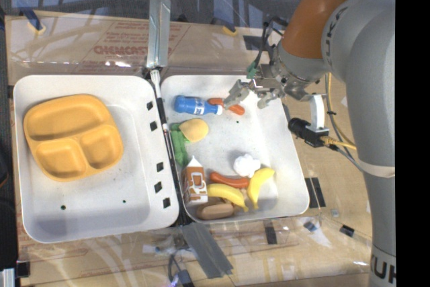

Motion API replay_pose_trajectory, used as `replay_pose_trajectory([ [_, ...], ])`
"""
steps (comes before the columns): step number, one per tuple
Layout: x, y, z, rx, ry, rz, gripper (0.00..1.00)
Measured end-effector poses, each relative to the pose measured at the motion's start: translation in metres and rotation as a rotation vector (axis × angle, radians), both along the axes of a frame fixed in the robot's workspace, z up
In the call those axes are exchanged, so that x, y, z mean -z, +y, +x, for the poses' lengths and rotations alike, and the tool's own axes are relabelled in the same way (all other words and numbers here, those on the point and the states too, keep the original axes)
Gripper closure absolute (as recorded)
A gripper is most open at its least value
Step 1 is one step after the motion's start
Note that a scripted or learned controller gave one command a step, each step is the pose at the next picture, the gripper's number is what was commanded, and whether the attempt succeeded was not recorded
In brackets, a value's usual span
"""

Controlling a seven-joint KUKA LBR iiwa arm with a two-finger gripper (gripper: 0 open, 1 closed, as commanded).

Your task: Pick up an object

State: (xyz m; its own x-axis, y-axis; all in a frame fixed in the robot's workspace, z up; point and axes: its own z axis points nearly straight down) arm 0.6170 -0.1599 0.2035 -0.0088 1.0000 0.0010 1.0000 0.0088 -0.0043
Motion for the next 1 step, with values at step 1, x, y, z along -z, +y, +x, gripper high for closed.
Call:
replay_pose_trajectory([
  [1,0.1116,-0.0243,0.0382,0.054,-0.003,-0.002,0.0],
])
